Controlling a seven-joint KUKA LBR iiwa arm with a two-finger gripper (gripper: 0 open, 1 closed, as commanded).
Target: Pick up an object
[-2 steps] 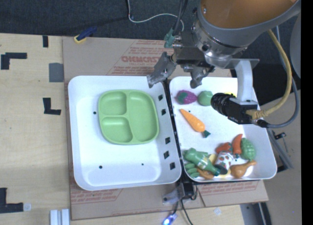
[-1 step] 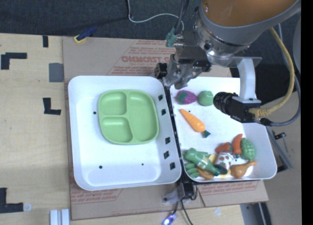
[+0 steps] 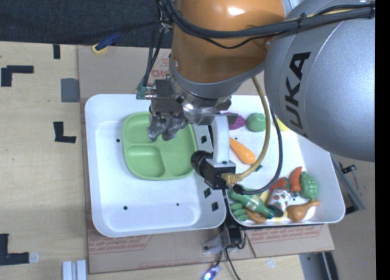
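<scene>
The big grey arm with its orange band (image 3: 225,23) leans over the left shallow white bin (image 3: 103,169), hanging its dark two-finger gripper (image 3: 163,128) above the pale green divided plastic tray (image 3: 155,154) lying in that bin. Whether the pincer is released or clenched I cannot tell. The tray looks light, stiff and slick; its raised rim or a divider ridge seems the best purchase.

The arm (image 3: 292,59) runs off the top and right picture edges and covers the far rims of both bins. The green tray (image 3: 152,154) is partly hidden beneath the tool (image 3: 163,128). Toys piled in the right bin's (image 3: 326,215) near corner overlap, their shapes unclear.
</scene>
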